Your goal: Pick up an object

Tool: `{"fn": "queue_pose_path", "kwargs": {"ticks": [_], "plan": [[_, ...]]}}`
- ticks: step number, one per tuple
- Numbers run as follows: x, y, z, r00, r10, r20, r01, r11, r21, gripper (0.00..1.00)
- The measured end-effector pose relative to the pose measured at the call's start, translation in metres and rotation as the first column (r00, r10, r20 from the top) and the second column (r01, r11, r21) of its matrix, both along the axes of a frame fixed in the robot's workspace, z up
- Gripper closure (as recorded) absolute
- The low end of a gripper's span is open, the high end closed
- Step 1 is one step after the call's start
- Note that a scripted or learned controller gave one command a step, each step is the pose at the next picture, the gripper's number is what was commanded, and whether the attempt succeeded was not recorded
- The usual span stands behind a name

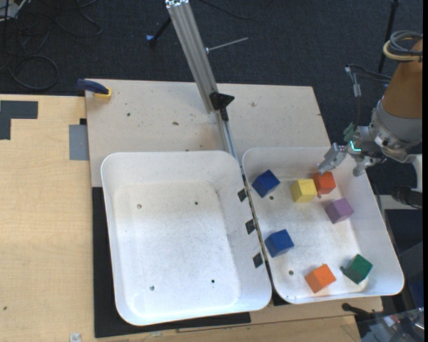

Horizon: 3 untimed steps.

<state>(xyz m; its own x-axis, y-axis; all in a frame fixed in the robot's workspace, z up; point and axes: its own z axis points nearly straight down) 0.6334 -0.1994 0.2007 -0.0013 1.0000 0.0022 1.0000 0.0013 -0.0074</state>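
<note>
Closest to the camera, at the bottom of the right bin (385, 291), an orange block (319, 277) sits beside a green block (357, 268). The two are just beside each other, near the bin's front edge. A little further back is a blue block (279, 242), close to the wall where the two bins meet. The left bin (121, 184) has small dark specks on its white floor.

Further in, a purple block (338, 209) lies near the right side of the right bin. Behind it, a yellow block (304, 189) and a red-orange block (325, 182) sit right next to each other, maybe touching. Another blue block (265, 183) sits to their left, close to the middle wall.

The claw (345, 159) hangs over the back right corner of the right bin, just above the red-orange block. Its two fingers are spread wide, one on each side, and there is nothing between them. It is hard to tell if one finger touches the red-orange block.

The grey arm (403, 112) comes in from the right. Further back, a long silver pole (196, 55) leans over the tabletop (150, 116), and a small blue and yellow thing (95, 88) lies at the far left corner.
</note>
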Motion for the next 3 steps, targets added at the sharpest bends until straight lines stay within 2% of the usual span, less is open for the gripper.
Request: {"fn": "queue_pose_path", "kwargs": {"ticks": [1,2,3], "plan": [[0.001,0.000,0.003,1.000,0.003,0.004,-0.003,1.000,-0.002,0.00],[0.002,-0.008,-0.055,1.000,-0.001,-0.001,0.001,1.000,-0.001,0.00],[0.009,-0.010,-0.079,1.000,0.000,0.027,0.000,1.000,-0.009,0.00]]}}
